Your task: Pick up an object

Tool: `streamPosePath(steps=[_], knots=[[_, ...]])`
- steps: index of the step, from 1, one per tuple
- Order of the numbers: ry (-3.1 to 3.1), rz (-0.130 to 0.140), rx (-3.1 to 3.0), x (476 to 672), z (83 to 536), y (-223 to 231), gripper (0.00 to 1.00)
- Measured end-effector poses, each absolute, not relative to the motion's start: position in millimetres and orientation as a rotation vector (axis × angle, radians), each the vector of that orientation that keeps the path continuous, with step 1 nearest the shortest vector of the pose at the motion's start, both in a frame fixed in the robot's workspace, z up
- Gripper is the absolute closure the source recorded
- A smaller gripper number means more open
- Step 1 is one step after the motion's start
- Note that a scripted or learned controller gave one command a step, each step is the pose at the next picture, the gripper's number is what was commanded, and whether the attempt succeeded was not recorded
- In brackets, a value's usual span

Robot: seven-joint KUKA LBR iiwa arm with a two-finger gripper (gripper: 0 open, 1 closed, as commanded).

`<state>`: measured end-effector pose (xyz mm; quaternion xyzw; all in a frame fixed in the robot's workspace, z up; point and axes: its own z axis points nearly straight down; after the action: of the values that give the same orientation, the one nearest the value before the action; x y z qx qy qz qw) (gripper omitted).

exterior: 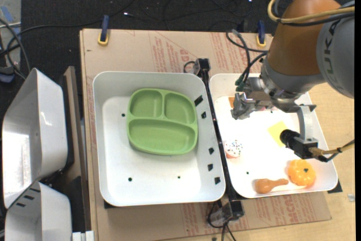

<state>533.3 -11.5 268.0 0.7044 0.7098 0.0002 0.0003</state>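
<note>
Pumpkin (301, 172): small, orange, dark-stemmed, right bin (327, 138).

The green divided plate (163, 122) looks like smooth matt plastic. Both white bins (113, 178) have a slightly glossy plastic sheen. Beneath them lies a board (146, 45) of raw brown cardboard, dull and printed in red. The arm's orange band (307, 22) shines like polished plastic, and the small pumpkin (301, 172) looks glossy.
</note>
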Motion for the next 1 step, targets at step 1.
streamPosePath(steps=[1], knots=[[2.229,0.001,2.213,547.1,258.4,35.6,1.00]])
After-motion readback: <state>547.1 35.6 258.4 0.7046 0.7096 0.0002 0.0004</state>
